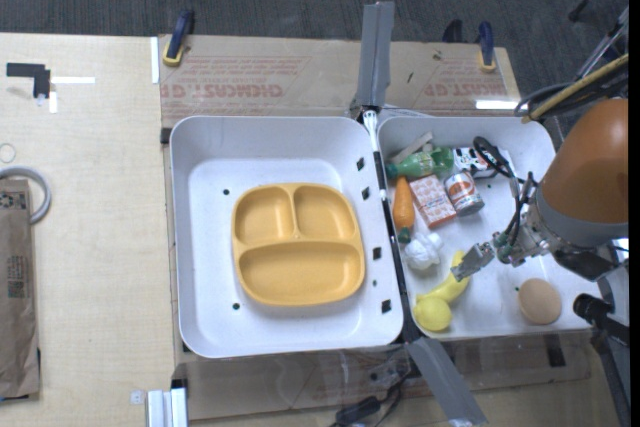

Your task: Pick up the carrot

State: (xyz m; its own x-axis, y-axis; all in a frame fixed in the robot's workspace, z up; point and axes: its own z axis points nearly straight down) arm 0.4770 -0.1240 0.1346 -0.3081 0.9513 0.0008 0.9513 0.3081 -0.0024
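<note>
The carrot (402,203) is a short orange piece lying along the left wall of the right bin (500,320), just below a green packet (421,160). My gripper (478,256) hangs over the middle of the right bin, to the right of the carrot and lower in the view, close above a yellow banana (456,279). Nothing is visibly held in it. The arm's orange band (598,165) sits above the bin's right side.
Around the carrot lie a red box (433,201), a small can (463,192) and a white crumpled item (421,251). A lemon (433,314) and a tan egg-shaped object (540,301) rest near the front. The left bin (200,255) holds a yellow divided plate (298,243).
</note>
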